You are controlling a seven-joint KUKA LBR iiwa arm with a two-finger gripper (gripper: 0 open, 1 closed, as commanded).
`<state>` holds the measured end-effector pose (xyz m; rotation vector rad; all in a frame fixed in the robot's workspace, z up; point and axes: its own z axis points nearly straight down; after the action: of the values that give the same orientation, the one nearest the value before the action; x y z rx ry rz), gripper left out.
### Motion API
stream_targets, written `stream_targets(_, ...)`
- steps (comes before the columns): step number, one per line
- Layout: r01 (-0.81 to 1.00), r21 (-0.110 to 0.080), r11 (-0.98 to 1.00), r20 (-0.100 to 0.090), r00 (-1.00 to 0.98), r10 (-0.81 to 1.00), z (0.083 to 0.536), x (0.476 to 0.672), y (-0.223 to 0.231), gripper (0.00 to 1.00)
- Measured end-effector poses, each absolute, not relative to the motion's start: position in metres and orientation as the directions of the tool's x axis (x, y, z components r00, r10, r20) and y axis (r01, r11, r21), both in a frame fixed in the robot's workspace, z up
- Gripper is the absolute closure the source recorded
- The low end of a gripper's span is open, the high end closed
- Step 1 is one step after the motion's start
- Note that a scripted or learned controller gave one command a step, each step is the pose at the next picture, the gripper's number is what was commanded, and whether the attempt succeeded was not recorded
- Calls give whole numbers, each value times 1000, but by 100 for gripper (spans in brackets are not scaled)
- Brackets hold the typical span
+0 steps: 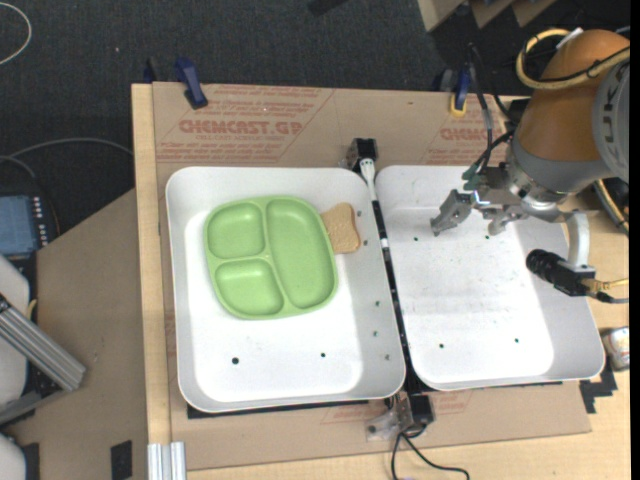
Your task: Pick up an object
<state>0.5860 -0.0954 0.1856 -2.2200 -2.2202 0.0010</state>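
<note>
Two white bins (280,388) on brown board (240,118) printed "CHEMCAST GP" | green three-section plastic plate (270,256), tan biscuit-like piece (343,228) touching its right edge | hand (470,208) right of plate, grip unclear

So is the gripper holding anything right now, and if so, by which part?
Nothing is held. The gripper is over the right bin, with no object between its fingers. The green plate and the tan piece lie untouched in the left bin.

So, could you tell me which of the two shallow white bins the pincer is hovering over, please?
The right-hand shallow white bin: the pincer sits over its upper part. The left bin instead holds the green divided plate and tan sponge-like block.
</note>
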Motion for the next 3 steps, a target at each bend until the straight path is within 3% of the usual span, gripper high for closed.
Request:
stream_targets(1, 1000, 1, 0, 0, 0, 1000, 196, 587, -95, 100)
stream_targets(2, 1000, -4, 9, 5, -9, 1000, 212, 540, -2, 100)
stream_targets(3, 1000, 19, 1, 2, -2, 1000, 378, 481, -7, 100)
